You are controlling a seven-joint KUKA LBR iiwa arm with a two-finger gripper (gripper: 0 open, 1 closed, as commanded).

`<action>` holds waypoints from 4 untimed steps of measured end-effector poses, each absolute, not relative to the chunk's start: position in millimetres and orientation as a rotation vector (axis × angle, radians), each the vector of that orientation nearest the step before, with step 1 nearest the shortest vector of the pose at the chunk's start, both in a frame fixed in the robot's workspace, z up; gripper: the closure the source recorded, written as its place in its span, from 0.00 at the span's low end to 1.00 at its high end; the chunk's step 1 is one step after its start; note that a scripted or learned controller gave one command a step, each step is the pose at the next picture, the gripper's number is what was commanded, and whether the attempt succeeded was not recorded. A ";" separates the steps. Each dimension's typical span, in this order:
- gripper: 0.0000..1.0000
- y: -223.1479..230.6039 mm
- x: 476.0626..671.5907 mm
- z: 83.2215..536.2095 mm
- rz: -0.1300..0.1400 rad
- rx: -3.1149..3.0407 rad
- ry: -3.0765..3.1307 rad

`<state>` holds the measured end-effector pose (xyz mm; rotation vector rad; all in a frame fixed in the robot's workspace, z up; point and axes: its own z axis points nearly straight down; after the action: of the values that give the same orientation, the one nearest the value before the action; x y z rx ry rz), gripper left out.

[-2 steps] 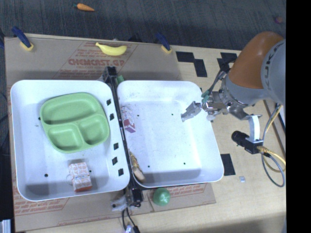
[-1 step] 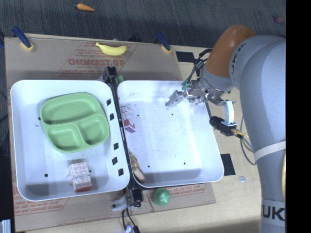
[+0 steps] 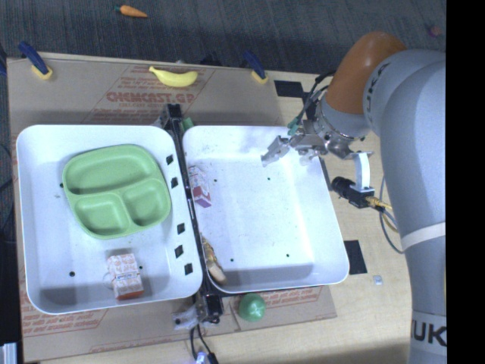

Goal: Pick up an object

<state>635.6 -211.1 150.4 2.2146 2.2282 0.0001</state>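
Note:
My gripper [image 3: 279, 150] hangs over the far right part of the right bin [image 3: 303, 226], above bare white floor, with nothing seen in it. A small pink and white packet [image 3: 198, 186] lies against that bin's left wall. A tan, peanut-like piece [image 3: 213, 265] rests in its near left corner. The left bin [image 3: 30, 226] holds a green divided plate [image 3: 114, 188] and a small red and white box [image 3: 123, 274] near its front.
A green ball [image 3: 251, 307] sits on the cardboard just in front of the right bin. A yellow banana [image 3: 174, 75] lies behind the bins, and an orange carrot [image 3: 132, 10] on the floor beyond. Blue clamps [image 3: 35, 60] hold the cardboard's far edge.

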 end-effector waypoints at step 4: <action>0.00 -211.0 641.4 135.7 0.000 2.215 2.229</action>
<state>641.4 -211.0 135.7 2.2154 2.2288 0.0001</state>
